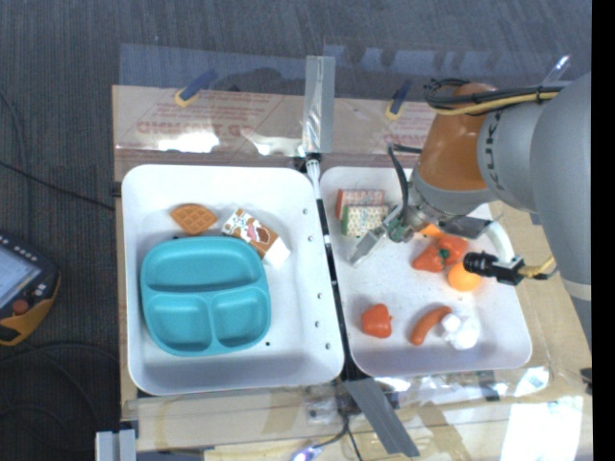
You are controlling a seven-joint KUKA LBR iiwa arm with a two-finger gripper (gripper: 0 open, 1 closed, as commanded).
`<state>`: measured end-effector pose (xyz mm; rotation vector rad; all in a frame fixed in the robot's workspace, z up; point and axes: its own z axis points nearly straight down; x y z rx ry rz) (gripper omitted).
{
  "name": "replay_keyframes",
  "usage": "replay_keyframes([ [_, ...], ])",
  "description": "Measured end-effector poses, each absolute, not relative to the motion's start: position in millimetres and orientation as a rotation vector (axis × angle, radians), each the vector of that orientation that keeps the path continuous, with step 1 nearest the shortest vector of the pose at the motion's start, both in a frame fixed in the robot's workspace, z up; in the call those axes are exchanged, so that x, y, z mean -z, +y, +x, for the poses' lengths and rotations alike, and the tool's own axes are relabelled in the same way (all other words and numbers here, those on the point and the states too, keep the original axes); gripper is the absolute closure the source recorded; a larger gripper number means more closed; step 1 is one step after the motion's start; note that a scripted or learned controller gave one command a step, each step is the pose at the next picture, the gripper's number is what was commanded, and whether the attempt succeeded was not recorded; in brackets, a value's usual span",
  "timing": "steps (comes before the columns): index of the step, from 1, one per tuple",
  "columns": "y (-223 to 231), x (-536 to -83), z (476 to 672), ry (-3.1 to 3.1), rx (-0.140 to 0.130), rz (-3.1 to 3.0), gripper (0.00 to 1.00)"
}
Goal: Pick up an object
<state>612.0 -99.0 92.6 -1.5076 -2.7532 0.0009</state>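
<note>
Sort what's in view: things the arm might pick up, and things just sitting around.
Pickable:
box
red pepper
sausage
orange
waffle
snack pack

Just there:
blue tray
left bin
right bin
tablet

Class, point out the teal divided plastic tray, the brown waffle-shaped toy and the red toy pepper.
Teal divided plastic tray (205,293), camera view, middle ridge.
Brown waffle-shaped toy (194,219), camera view, its centre.
Red toy pepper (377,321), camera view, its body.

Right bin (500,353), 6 candidates lying loose: red pepper (377,321) sitting near front-left; sausage (429,324) and white piece (461,331) just right; orange fruit (462,278), red-orange toy (435,255) centre; printed box (360,211) resting back-left.
</note>
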Motion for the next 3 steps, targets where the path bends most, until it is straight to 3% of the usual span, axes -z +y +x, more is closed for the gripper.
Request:
replay_keyframes([
  [1,-135,-90,587.0,-2.878,0.006,-1.292,0.00],
  [3,-105,-91,494.6,-2.993,0.002,-1.030,0.00],
])
